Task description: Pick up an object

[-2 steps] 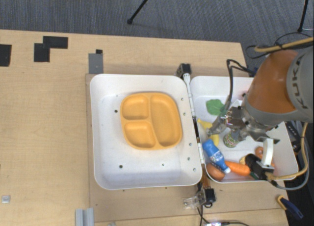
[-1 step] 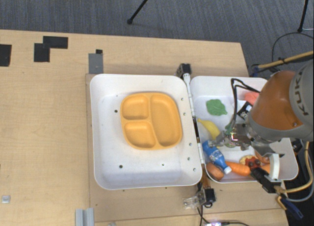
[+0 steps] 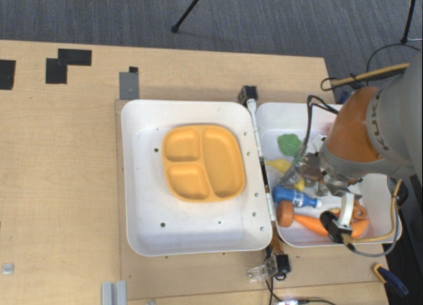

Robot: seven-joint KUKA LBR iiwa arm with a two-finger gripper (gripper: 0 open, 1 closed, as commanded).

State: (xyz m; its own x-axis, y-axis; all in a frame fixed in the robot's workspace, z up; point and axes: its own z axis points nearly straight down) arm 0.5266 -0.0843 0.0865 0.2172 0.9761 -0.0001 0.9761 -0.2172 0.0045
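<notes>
Toys crowd the right bin at the frame's lower right: a green piece, a yellow piece, a blue bottle and an orange carrot, partly hidden under the arm. The gripper hangs just above the blue bottle, its grip too obscured to tell. A yellow divided plate lies in the left bin.

Yellow divided plate in left bin; perhaps black tape.

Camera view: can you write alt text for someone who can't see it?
A grey arm with an orange band reaches into the right white bin over small toys: a blue bottle, an orange carrot, a green piece. The left white bin holds a yellow divided plate.
</notes>
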